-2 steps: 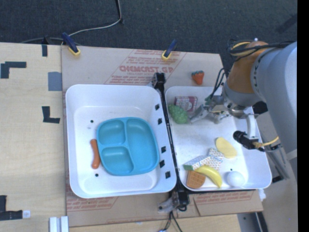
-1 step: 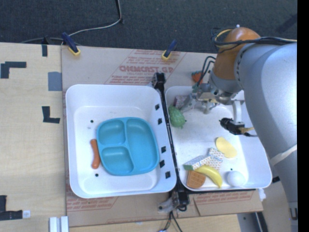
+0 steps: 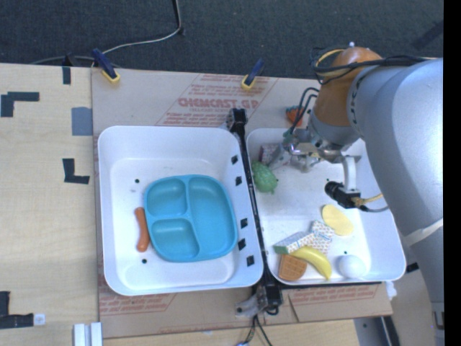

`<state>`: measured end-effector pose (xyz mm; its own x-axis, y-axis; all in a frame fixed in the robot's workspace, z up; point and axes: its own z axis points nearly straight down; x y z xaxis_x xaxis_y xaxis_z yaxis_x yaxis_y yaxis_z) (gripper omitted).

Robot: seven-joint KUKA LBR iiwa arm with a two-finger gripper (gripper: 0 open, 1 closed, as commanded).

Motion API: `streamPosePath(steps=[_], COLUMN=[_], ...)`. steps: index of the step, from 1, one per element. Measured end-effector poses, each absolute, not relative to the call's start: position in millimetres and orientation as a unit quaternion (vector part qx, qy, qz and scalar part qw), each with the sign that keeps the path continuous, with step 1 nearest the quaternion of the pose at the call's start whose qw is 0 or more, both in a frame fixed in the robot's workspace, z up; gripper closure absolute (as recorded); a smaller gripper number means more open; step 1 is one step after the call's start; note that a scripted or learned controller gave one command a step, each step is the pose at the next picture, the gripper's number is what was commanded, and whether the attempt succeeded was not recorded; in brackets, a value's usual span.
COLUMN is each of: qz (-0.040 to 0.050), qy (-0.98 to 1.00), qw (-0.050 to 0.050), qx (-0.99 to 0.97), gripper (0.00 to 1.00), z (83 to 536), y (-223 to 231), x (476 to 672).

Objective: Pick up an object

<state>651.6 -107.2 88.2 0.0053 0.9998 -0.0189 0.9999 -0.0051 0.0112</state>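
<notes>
My gripper (image 3: 287, 153) is low over the back of the right bin (image 3: 374, 274), under the orange wrist band. A green leafy toy (image 3: 264, 178) lies just to its front left, close to the divider between the bins. Further forward in the same bin lie a yellow disc (image 3: 337, 220), a banana (image 3: 315, 259), a brown cookie (image 3: 292, 267), a white egg (image 3: 351, 265) and a patterned packet (image 3: 307, 237). A small red-orange thing (image 3: 293, 113) peeks out behind the arm at the bin's back edge, mostly hidden.
The left bin (image 3: 115, 146) holds a blue divided plate (image 3: 191, 217) with an orange sausage (image 3: 142, 229) beside it on the left. The grey arm covers the right bin's right side. Black clips (image 3: 237, 119) join the bins along the middle wall.
</notes>
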Motion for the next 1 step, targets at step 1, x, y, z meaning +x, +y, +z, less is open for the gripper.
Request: streamPosePath(steps=[1], qz=[-0.0092], qy=[0.707], qw=[0.000], qx=[0.707], gripper=[0.00], z=[85.4], y=[-108.4], x=[665.2])
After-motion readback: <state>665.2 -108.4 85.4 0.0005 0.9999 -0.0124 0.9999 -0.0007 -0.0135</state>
